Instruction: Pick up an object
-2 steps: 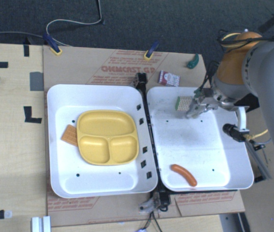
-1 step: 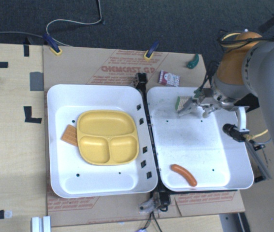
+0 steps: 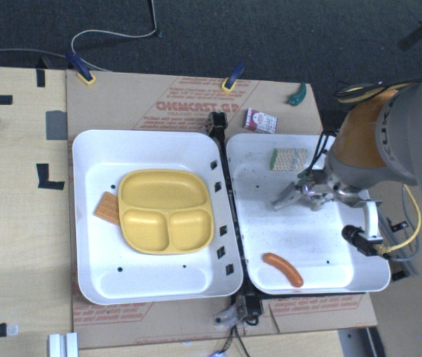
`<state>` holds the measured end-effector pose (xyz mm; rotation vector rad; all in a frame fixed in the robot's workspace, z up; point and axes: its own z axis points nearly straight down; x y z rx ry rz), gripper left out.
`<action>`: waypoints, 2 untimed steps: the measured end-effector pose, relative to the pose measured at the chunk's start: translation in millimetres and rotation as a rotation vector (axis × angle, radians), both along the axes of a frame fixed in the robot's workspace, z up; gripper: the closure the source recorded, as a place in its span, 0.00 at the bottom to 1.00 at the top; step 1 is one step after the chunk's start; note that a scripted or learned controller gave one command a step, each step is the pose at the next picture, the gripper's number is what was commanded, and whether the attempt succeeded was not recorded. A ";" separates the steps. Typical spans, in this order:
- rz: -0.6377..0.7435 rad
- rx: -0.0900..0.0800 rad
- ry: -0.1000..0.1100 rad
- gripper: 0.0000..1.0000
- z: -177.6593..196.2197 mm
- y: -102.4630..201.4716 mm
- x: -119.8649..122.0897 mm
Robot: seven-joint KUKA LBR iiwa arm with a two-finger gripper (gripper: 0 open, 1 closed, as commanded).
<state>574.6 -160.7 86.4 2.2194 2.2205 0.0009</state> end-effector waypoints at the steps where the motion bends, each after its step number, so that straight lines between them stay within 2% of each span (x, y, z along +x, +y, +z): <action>1: -0.001 -0.003 -0.003 1.00 9.9 -1.1 0.6; 2: -0.001 -0.003 -0.003 0.00 9.8 -1.1 0.5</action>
